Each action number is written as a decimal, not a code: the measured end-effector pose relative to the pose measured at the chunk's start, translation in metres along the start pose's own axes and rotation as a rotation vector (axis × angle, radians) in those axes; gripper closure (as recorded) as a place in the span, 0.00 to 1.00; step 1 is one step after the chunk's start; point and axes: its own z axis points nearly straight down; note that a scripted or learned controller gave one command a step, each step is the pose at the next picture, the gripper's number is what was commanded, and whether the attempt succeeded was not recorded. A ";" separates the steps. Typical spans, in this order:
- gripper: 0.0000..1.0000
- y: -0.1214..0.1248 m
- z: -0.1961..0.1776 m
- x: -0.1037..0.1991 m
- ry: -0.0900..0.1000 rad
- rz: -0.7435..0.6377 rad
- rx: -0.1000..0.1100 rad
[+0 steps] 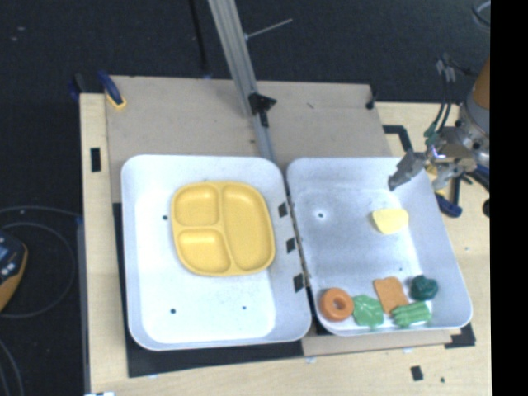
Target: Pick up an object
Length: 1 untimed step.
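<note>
My gripper point(417, 167) hangs over the far right corner of the right bin point(346, 188), with nothing seen in it. A pale yellow piece point(389, 219) lies in the bin just below and left of it, apart from it. Along the bin's near edge sit an orange ring point(336, 304), a light green piece point(367, 312), an orange-brown block point(389, 292), a dark green piece point(424, 287) and another green piece point(411, 313).
The left bin point(148, 304) holds a yellow three-compartment plate point(223, 228). A metal pole point(235, 48) rises from behind the bins where they meet. A blue clamp point(450, 200) sits at the right bin's outer rim.
</note>
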 end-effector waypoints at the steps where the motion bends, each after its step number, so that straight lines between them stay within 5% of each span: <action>1: 0.00 0.002 -0.007 0.001 -0.002 -0.003 -0.012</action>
